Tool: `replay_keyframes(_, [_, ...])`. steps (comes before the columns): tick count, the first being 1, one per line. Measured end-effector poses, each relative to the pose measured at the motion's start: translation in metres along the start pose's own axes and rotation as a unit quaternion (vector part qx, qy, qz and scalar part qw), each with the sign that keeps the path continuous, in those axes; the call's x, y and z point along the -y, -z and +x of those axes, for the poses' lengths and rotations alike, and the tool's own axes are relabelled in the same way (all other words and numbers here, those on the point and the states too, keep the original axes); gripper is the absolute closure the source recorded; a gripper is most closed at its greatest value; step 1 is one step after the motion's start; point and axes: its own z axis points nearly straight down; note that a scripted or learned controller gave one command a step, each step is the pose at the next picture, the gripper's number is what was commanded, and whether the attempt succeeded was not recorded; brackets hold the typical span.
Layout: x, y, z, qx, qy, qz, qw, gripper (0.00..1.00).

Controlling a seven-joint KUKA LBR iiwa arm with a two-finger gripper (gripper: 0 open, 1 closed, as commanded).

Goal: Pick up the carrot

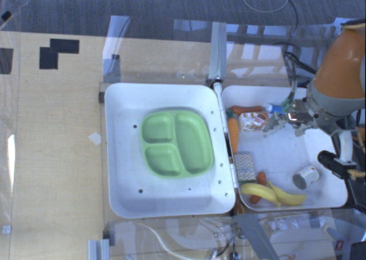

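The carrot (233, 134) is a slim orange piece lying lengthwise against the left wall of the right bin (320, 156). My gripper (286, 126) hangs over the upper middle of that bin, well to the right of the carrot and not touching it. Its two metal fingers (274, 126) stand apart, open, with nothing between them. A white and red packet (253, 120) lies between the gripper and the carrot.
A red-orange sausage-like piece (247, 109) and a small blue item (276, 107) lie by the bin's far wall. A checkered sponge (245, 165), a banana (275, 195), a small red piece (261, 178) and a silver can (306, 176) sit nearer the front. The left bin (123, 196) holds a green divided plate (176, 142).
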Motion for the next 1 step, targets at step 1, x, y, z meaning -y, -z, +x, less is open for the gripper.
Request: replay_keyframes(1, [-0.0460, -0.0287, 0.0380, 0.000, -0.095, -0.001, 0.9955, 0.00])
